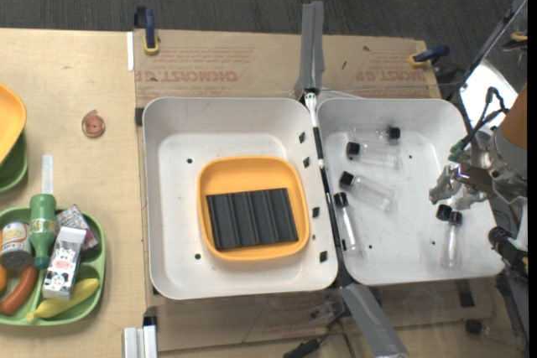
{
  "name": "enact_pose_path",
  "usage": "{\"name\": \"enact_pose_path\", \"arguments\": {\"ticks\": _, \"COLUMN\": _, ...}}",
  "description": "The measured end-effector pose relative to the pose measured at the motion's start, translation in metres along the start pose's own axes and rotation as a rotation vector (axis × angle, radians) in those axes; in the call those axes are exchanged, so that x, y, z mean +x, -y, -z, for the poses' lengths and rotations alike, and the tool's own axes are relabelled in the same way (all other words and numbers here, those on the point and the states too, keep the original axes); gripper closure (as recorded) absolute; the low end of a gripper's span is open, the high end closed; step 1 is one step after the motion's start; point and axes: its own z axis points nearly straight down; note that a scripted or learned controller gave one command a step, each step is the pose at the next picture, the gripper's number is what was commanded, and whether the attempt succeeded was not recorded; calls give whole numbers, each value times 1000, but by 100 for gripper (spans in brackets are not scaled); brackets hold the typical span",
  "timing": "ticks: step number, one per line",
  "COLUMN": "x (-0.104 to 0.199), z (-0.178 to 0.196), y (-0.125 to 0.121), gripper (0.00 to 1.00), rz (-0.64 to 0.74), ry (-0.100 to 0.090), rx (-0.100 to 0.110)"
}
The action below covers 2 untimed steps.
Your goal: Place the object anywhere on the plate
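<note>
The end effector [454, 190], grip state unclear, hung over a clear black-capped vial [450, 234] at the right: light, slippery, fragile; best grasped mid-body.

I'm seeing: plate [252, 173] showing orange rim, dark grey ribbed centre | bins [168, 180] reading white | vials [369, 153] showing clear with black caps | side tray [84, 298] looking green | bench [59, 71] showing tan
</note>
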Motion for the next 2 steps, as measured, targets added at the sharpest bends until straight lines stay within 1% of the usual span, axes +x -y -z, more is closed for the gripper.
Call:
{"name": "enact_pose_path", "arguments": {"ticks": 1, "x": 30, "z": 21, "y": -38, "gripper": 100, "rz": 225, "ry": 1, "rx": -1}}
{"name": "enact_pose_path", "arguments": {"ticks": 2, "x": 56, "z": 9, "y": -78, "gripper": 100, "rz": 535, "ry": 1, "rx": 0}}
